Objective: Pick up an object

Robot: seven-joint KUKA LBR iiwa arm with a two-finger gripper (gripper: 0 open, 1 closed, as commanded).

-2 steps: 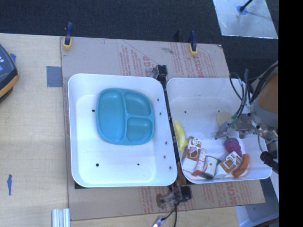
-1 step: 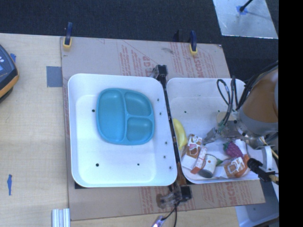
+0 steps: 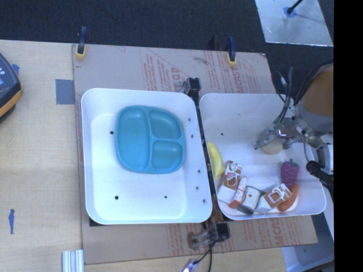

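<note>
In the right bin (image 3: pixel 227 103) the claw (image 3: pixel 274 140) hangs just above a small beige object (image 3: pixel 272 148); its spread cannot be told. Purple grapes (image 3: pixel 289 172) lie nearby.

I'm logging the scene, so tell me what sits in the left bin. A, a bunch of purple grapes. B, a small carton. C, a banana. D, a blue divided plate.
D: the blue divided plate lies flat in the left bin, while the banana, the purple grapes and the cartons are all in the right bin.
</note>
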